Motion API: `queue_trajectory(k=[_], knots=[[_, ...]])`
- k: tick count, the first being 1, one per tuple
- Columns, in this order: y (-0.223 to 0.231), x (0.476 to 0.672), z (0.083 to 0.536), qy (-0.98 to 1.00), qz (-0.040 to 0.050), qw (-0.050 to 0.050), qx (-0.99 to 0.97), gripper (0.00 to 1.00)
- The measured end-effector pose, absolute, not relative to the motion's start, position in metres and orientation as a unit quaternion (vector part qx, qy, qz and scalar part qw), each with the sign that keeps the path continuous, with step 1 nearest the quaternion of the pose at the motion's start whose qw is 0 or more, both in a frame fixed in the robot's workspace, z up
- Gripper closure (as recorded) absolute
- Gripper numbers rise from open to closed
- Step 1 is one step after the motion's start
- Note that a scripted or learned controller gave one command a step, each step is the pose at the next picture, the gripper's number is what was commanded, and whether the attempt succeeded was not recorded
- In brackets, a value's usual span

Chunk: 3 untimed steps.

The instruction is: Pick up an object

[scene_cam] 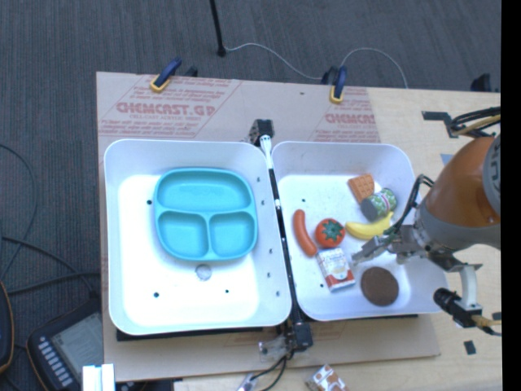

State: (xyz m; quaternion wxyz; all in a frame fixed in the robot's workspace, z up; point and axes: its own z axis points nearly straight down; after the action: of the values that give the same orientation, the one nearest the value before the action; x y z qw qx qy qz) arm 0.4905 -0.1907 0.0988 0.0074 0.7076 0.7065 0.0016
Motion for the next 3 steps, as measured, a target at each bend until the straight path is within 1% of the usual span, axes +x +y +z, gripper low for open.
queue_trajectory(k=[1,2,3], knots=[[-0.119,0.487,0.089,0.706,0.0009,0.005,0.708,0.0],[-0.119,0.487,0.099,0.706,0.0014,0.005,0.708,1.0],[-0.144,0.593,0.089,0.707,0.0027,0.005,0.707,1.0]])
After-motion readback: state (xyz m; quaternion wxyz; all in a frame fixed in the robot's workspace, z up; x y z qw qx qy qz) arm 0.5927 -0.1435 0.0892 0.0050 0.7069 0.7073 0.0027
